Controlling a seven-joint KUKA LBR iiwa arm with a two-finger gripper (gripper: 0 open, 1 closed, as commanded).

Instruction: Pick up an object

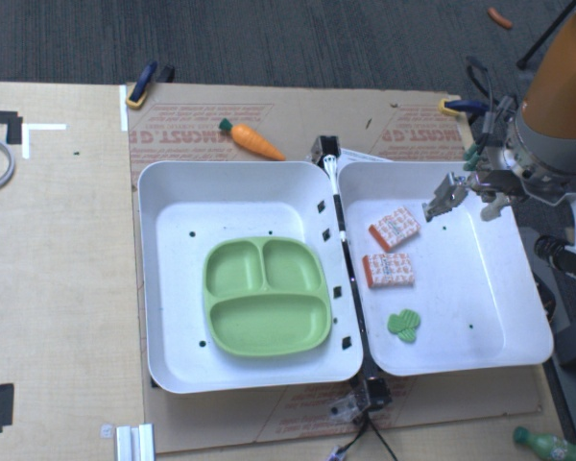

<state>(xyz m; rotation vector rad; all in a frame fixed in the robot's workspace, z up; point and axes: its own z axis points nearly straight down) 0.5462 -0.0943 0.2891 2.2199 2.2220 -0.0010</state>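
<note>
The gripper [448, 198] hangs over the upper part of the right bin [499, 301], at the right of the frame, its fingers parted with nothing between them. Just left of it and below lie two small printed snack packets: one [395, 229] tilted, the other [390, 270] flat beneath it, near each other but apart. A small green toy [403, 325] sits lower in the same bin. The left bin [173, 257] holds a green divided plate [267, 296]. A toy carrot [252, 139] lies on the cardboard [211, 123] above the left bin.
</note>
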